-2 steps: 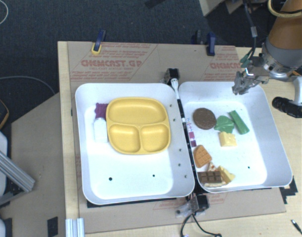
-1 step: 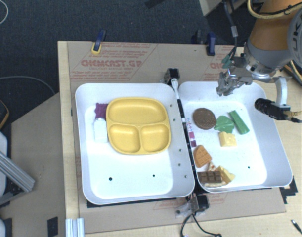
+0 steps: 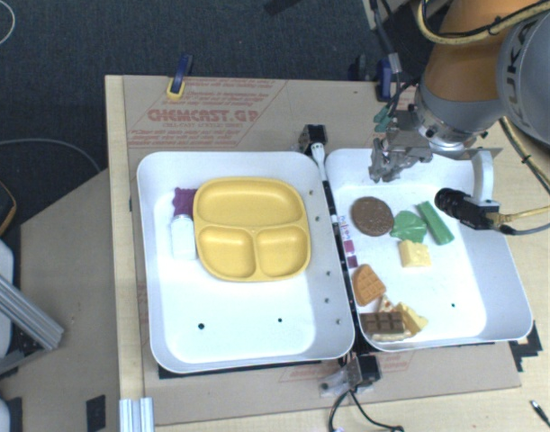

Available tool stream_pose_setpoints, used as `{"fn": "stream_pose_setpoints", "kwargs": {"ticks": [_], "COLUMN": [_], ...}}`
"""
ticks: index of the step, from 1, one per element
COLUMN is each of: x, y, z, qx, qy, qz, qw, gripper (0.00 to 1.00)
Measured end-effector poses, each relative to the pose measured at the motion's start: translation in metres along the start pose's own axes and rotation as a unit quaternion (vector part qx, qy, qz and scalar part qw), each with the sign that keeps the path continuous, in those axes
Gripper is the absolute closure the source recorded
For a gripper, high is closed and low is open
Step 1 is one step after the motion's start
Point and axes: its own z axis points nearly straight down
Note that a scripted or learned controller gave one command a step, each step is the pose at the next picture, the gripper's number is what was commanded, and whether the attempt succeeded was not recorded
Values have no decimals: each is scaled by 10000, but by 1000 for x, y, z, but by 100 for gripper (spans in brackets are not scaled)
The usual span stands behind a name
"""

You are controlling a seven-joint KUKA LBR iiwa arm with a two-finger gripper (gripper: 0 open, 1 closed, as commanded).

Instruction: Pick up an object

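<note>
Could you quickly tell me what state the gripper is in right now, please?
Gripper: above the right bin's far-left corner; open or shut cannot be told.

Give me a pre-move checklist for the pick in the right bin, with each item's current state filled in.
1. Gripper above the right bin, near its top left corner: ok.
2. Nothing seen between the fingers: ok.
3. Finger opening: cannot tell, too small and dark in the camera view.
4. Nearest target, the brown round cookie, lies flat just below the gripper, apart from the green pieces: ok.
5. Pile at the bin's lower edge, waffle and chocolate pieces, is crowded together, poor for a clean grasp: not ok.
6. Yellow divided plate sits in the left bin, out of the way: ok.
</note>
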Motion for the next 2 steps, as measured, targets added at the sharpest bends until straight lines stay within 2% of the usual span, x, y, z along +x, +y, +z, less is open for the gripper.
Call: {"fn": "stream_pose_setpoints", "kwargs": {"ticks": [1,2], "x": [47,107], "y": [-10,-23], "z": [16,12], "qx": [8,4], "qy": [1,1], "qz": [-3,-7], "qw": [10000,10000], "gripper": [100,100]}}
